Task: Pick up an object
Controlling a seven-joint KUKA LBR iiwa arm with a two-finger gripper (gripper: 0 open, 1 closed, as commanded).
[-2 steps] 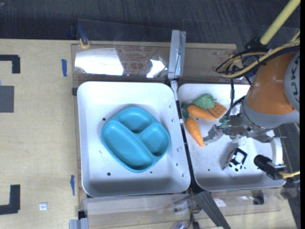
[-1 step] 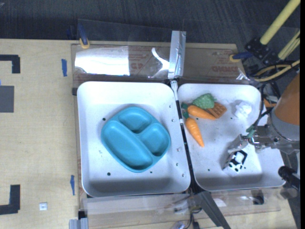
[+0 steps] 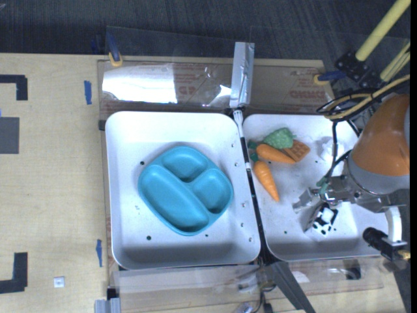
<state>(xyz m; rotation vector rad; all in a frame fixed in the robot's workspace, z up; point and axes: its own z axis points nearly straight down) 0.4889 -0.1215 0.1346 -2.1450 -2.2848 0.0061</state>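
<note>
I've got the gripper (image 3: 317, 208) low in the right bin (image 3: 287, 240), just over a small black-and-white object (image 3: 324, 221) that lies near the bin's middle. I can't tell how the jaws stand; the metal there is a tangle from this angle, and nothing reads as clearly held. Other candidates sit at the bin's upper left: two carrots (image 3: 266, 179), one lying across the other's top end, a green leafy piece (image 3: 279, 137) and an orange waffle-like piece (image 3: 299, 150) touching them. The left bin (image 3: 124, 175) holds a blue divided tray (image 3: 186, 188). Risks as I judge them: the black-and-white piece is small and flat-looking, so the grasp could close on air or knock it sideways across the bin floor. Pressing down too hard could scrape the floor. Cables (image 3: 339, 119) hang close to the wrist and could snag on a lift. Labels: reddish print on the cardboard (image 3: 195, 80) behind the bins, too blurred for me to read.
</note>
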